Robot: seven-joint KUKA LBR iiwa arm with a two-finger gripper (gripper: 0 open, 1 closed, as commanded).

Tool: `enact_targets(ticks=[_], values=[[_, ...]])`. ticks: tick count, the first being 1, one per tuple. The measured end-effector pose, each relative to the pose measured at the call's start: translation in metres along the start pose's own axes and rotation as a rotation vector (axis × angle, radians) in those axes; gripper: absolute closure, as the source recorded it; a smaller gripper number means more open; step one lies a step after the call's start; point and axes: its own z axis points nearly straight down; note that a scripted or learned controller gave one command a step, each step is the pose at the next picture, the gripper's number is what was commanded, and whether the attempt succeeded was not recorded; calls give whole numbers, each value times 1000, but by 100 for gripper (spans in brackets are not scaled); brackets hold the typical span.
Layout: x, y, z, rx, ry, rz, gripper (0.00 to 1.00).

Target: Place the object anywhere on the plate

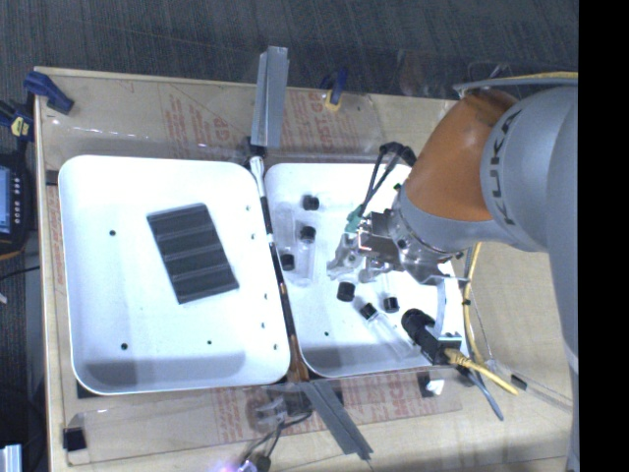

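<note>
Grey KUKA arm w/ the orange band [472, 165] was in from the right, over the right-hand shallow white bin [329, 362], and its bulk hid that bin's right side. The two-finger gripper [352, 252] hung low near the bin's middle, all metal and glare against the white. Couldn't tell if the tool was open or closed, or if anything sat in it. The task's objs were small black blocks, all in the right bin and too small to make out any shape detail. The nearest black block [345, 291] lay just below the gripper, close, but contact was unclear. The lower black block [368, 311] and the rightmost black block [390, 304] sat near each other, right at the arm's edge. To the gripper's left were the top black block [311, 203], the middle black block [307, 233] and the black block by the divider [287, 260], apart from one another. The dark grey ribbed rectangular plate [192, 254] lay at a slant in the left-hand shallow white bin [84, 283], approx. central and well apart from every block. At the left edge a dark device w/ a screen [10, 200] was cut off. Red lettering on the pale bench [147, 106] was too faint to read.
</note>
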Motion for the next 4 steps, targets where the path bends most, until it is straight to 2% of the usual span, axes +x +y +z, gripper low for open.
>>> enact_targets(ticks=[1,2,3,4], values=[[79,14,50,4,-2,144,100],[138,70,49,3,-3,117,100],[215,126,26,1,-3,228,100],[215,126,26,2,-3,227,0]])
